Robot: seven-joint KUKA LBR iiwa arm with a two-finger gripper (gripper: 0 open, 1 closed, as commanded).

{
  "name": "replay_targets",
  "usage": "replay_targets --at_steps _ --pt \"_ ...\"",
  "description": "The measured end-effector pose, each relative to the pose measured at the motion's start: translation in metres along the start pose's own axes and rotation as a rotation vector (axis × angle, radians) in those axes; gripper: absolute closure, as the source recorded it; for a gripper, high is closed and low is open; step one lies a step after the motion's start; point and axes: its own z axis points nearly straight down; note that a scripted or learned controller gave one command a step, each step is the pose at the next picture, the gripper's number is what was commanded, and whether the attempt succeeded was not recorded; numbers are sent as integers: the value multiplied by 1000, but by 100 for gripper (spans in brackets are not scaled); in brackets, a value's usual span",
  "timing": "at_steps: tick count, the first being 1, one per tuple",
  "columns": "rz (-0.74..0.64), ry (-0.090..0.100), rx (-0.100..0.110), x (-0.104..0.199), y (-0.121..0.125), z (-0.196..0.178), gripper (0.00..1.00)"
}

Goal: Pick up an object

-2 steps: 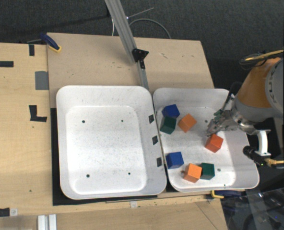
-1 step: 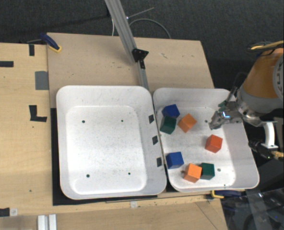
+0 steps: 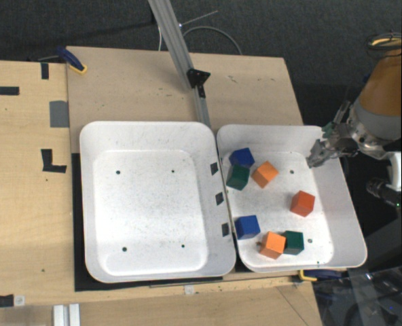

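The right bin point(image 3: 337, 202) holds several small blocks. A blue block point(image 3: 241, 157), a dark green block point(image 3: 238, 176) and an orange block point(image 3: 264, 174) cluster at its upper left. A red block point(image 3: 302, 203) lies alone toward the right wall. Lower down are a second blue block point(image 3: 247, 226), an orange block point(image 3: 273, 244) and a green block point(image 3: 293, 242), the last two touching. My gripper point(image 3: 319, 155) hangs over the bin's upper right corner, tilted down to the left, apart from every block. Nothing shows between its tips.
The left bin point(image 3: 92, 182) stands beside the right one on a wooden bench. A grey metal pole point(image 3: 177, 39) slants down from the top to the gap between the bins. The arm's orange band point(image 3: 383, 90) is at the right edge.
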Motion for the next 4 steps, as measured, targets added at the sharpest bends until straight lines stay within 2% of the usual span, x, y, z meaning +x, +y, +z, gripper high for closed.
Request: replay_targets --at_steps 1,2,4 --pt "1 1 3 0 1 -38 100" --pt "-3 4 6 52 5 -40 100" --pt "-4 4 6 146 38 -47 100"
